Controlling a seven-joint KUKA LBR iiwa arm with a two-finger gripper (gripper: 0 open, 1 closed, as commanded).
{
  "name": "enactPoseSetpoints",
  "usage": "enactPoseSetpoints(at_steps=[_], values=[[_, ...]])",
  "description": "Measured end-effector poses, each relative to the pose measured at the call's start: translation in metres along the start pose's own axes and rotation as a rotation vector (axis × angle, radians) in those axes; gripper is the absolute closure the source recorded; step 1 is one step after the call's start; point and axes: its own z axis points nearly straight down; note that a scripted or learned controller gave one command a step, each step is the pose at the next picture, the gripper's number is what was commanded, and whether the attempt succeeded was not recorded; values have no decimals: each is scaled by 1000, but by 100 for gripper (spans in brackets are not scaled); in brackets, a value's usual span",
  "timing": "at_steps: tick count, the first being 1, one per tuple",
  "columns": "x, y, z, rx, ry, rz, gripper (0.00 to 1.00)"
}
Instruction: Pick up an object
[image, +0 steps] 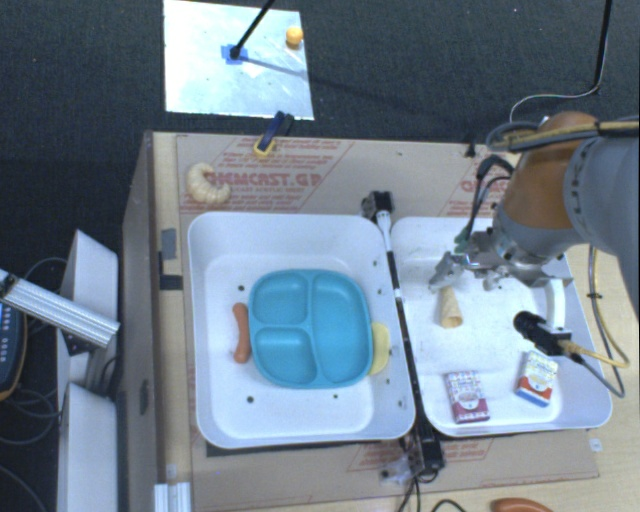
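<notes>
Arm (560, 190): reaches in from 3 o'clock over the right bin (590, 400).
Gripper (447, 272): just above the cone, at its 12 o'clock; open or shut, cannot tell.
Cone (451, 306): in the right bin, seemingly untouched.
Left bin (215, 420): blue plate (305, 328), sausage (241, 332) at its 9 o'clock.

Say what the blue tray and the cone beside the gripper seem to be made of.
Blue tray: probably moulded plastic; even colour, smooth rounded compartments, slight sheen. Cone: looks like a tan wafer cone, perhaps a plastic toy; matte, too small to tell.
</notes>
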Motion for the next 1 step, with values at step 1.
enactPoseSetpoints(at_steps=[1], values=[[-13, 4, 53, -1, 0, 0, 0]])
